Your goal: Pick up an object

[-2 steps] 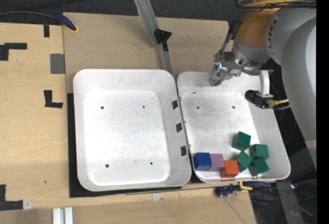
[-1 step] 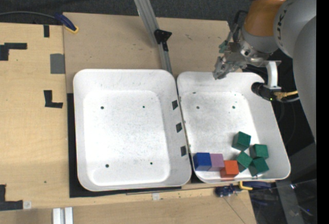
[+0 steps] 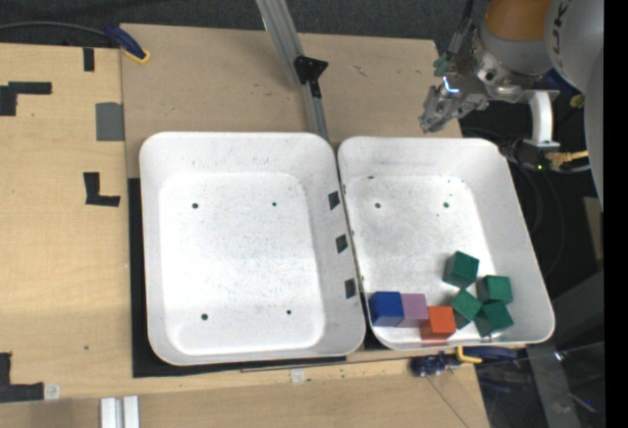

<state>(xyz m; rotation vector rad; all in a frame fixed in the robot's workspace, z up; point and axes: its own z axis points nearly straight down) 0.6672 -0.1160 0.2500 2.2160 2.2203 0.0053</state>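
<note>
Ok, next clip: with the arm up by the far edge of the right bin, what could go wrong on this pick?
1. The blocks, blue, purple, orange and four green, are packed tight in the near corner, so the gripper may catch two or none.
2. They lie against the right bin wall, which may block the descent.

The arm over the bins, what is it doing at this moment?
The grey arm's hand hangs above the far edge of the right bin, carrying no object. The blocks sit bunched in that bin's near corner: several green blocks, an orange block, a purple block and a blue block. Nothing has been picked up yet.
</note>
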